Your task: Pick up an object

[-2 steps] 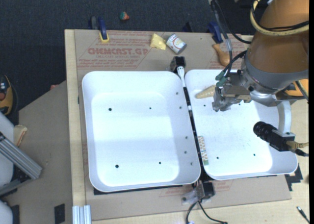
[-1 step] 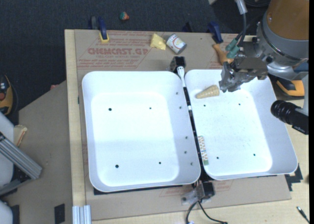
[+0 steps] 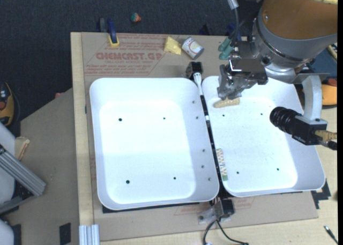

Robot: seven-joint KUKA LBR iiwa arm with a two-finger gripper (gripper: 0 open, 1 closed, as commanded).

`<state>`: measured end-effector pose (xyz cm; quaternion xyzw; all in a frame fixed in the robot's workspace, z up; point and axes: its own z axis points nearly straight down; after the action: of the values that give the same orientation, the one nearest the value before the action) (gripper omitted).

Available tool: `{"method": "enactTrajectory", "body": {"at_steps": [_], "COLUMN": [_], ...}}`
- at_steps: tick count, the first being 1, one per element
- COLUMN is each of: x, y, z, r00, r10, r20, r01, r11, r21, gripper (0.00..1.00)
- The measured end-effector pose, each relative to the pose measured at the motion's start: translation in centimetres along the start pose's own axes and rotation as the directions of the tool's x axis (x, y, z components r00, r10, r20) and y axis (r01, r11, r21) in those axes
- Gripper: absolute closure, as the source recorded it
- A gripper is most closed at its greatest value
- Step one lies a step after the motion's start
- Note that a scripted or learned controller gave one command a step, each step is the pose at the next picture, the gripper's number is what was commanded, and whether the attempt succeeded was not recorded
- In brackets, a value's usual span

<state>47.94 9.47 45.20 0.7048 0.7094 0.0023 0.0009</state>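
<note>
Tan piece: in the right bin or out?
In: the tan piece sits within the right bin, far left corner, just under the hand.

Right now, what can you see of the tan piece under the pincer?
The tan piece is small, elongated and flat-looking, pale like wood or cardboard; too small to tell which. It lies askew on the floor of the white bin on the arm's side, in the far corner nearest the second bin. The pincer hangs right above it; contact cannot be told.

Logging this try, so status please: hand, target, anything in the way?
Hand low at the far-left corner of the right bin. Tan piece at its tips, grip unconfirmed. Small strip well clear.
</note>
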Motion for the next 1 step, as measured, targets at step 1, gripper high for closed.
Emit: {"method": "enactTrajectory", "body": {"at_steps": [1], "x": [-12.63], "y": [-0.13], "z": [0.00], "r00": [1.000], "r10": [0.021], "r20": [0.005], "r01": [-0.021], "r11": [1.000], "r21": [0.003], "gripper": [1.00]}}
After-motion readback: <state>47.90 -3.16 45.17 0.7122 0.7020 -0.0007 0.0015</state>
